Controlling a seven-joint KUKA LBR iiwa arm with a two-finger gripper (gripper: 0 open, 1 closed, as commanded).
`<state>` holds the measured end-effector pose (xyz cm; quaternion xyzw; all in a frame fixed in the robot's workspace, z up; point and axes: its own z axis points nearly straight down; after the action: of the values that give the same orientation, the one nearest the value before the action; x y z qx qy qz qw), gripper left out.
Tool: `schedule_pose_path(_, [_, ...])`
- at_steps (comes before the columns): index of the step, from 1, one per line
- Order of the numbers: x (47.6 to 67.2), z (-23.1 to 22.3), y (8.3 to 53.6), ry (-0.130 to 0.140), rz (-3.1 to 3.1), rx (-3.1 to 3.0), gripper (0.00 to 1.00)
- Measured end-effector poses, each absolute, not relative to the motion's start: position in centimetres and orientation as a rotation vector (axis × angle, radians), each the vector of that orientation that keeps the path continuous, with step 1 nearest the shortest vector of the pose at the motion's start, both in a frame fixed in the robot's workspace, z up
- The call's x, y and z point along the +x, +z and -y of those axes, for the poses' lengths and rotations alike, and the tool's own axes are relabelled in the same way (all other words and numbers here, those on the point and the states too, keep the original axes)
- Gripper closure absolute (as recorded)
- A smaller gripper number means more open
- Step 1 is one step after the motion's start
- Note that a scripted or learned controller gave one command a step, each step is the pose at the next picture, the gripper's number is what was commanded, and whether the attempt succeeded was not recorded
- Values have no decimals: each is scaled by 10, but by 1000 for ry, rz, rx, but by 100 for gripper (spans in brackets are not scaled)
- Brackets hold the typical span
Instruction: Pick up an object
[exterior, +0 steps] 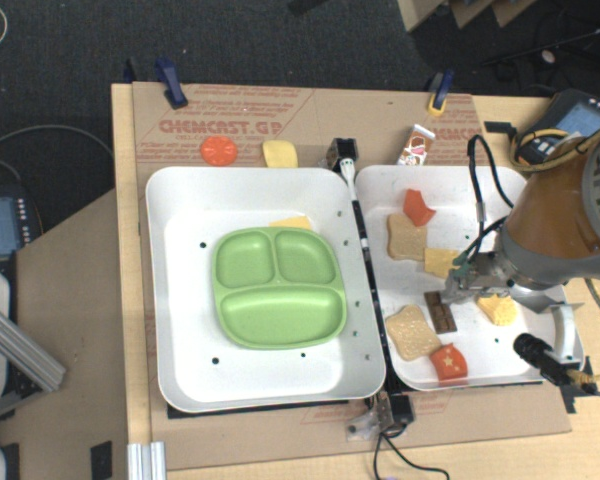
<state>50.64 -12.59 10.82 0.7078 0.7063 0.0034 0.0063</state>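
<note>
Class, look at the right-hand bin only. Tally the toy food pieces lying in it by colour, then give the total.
Red: 2
Tan bread slices: 2
Yellow: 2
Dark brown bar: 1
Total: 7 in the right bin

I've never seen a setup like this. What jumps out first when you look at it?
The bright green divided plate in the middle of the left white bin catches the eye first. Next is the robot arm with its orange band reaching in from the right, its tool low over the right bin among scattered toy food: bread slices, yellow cheese pieces and red items.
</note>
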Motion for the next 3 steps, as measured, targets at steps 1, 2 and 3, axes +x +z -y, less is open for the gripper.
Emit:
schedule_pose_path(1, [506, 126, 108, 10, -2211, 2216, 0])
schedule_pose_path(2, [565, 109, 84, 3, -2224, 2215, 0])
schedule_pose_path(3, [658, 112, 83, -52, -2240, 2256, 0])
